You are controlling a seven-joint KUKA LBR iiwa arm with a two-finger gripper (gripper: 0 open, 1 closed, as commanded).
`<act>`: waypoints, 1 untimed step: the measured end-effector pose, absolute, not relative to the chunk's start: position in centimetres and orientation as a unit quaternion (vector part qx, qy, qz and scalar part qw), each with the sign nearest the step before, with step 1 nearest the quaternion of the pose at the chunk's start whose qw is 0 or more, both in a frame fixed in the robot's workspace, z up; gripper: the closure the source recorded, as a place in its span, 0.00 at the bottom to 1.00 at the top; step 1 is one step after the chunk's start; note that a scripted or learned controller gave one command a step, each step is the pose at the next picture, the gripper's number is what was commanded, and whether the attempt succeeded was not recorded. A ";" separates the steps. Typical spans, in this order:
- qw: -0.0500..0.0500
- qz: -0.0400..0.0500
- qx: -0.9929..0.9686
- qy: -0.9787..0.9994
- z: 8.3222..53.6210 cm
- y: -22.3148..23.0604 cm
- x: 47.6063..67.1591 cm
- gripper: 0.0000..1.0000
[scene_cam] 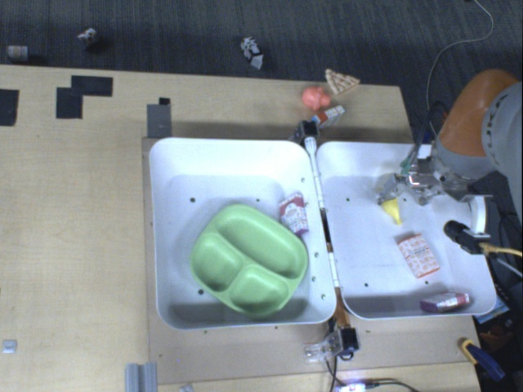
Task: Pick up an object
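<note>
My gripper [391, 192] hangs over the upper middle of the right bin [359, 158], reaching in from the right. A small yellow object [393, 211] lies on the bin floor right under its tip, touching or nearly touching it. Further down the same bin lie an orange-and-white packet [417, 254] and, by the front wall, a purple-pink tube [444, 302]. In the left bin [176, 219] a green divided plate [248, 257] lies tilted, with a red-and-white packet [292, 214] beside its upper right rim.
Behind the bins on the bench lie a pink lump [316, 98], a tan wedge [341, 81] and a small bottle-like item [325, 118]. The rim between the two bins [321, 211] runs just left of the gripper.
</note>
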State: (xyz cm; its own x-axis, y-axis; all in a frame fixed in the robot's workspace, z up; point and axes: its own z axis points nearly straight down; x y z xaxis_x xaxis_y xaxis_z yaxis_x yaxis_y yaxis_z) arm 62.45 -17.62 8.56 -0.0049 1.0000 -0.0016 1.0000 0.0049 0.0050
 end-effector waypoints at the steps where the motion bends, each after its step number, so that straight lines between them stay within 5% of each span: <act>1: 0.004 0.003 0.704 0.710 9.7 -17.5 62.7 1.00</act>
